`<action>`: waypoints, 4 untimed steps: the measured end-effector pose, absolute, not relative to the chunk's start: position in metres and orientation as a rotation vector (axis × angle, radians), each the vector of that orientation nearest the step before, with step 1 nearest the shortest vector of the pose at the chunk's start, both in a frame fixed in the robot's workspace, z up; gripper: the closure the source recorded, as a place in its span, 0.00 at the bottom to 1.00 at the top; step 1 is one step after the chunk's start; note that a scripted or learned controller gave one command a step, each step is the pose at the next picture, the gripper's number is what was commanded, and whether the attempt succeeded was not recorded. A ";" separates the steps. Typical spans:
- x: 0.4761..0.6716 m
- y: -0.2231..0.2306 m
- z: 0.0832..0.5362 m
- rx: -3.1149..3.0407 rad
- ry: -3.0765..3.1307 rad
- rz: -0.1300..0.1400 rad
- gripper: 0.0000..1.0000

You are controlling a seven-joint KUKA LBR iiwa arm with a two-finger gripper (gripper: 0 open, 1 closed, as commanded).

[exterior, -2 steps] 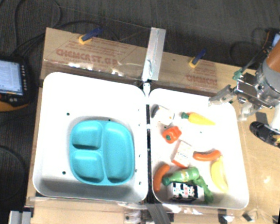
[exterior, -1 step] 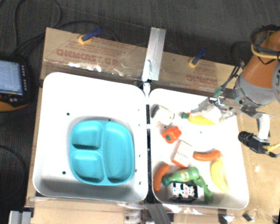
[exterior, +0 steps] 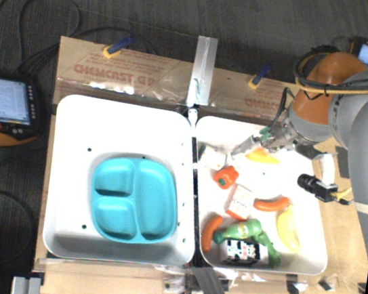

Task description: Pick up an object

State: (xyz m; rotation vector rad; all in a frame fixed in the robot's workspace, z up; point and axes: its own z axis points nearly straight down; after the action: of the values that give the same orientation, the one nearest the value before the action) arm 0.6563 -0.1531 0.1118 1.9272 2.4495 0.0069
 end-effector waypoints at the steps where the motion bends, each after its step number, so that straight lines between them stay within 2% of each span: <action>1: 0.658 -0.152 0.124 1.925 2.447 0.015 1.00; 2: 0.618 -0.174 0.219 1.606 2.698 -0.005 1.00; 3: 0.553 -0.081 0.255 1.463 2.781 0.001 1.00; 4: 0.577 -0.030 0.234 1.044 2.963 0.001 1.00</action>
State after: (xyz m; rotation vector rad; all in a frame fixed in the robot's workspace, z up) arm 0.5769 -0.0301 0.2341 1.0441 2.9628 0.0013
